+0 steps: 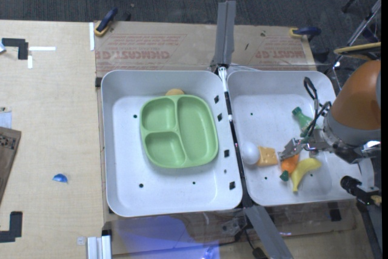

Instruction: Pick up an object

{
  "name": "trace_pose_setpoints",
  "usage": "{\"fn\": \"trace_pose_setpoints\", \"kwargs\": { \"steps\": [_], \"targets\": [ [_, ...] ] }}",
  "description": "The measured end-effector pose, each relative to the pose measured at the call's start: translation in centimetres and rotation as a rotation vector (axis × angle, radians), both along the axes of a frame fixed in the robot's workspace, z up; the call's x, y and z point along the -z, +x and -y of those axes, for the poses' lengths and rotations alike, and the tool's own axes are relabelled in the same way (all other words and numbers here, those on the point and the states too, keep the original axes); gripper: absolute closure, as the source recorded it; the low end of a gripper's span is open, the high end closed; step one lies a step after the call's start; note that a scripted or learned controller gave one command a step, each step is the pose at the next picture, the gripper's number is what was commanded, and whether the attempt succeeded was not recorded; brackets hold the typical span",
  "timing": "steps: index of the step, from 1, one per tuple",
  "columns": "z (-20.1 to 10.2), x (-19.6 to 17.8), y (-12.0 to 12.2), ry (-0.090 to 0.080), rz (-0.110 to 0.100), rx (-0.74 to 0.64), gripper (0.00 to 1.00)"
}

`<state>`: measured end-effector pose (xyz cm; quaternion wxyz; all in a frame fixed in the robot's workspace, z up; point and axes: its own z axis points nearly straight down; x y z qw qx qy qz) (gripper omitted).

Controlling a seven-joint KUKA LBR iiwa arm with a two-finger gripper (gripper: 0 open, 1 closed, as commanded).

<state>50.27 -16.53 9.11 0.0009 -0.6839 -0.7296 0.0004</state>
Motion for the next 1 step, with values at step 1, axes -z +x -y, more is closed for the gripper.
{"fn": "trace_pose_setpoints", "kwargs": {
  "steps": [1],
  "targets": [
    [0.06, -0.88, 0.05, 0.000, 0.001, 0.003, 1.00]
  ]
}}
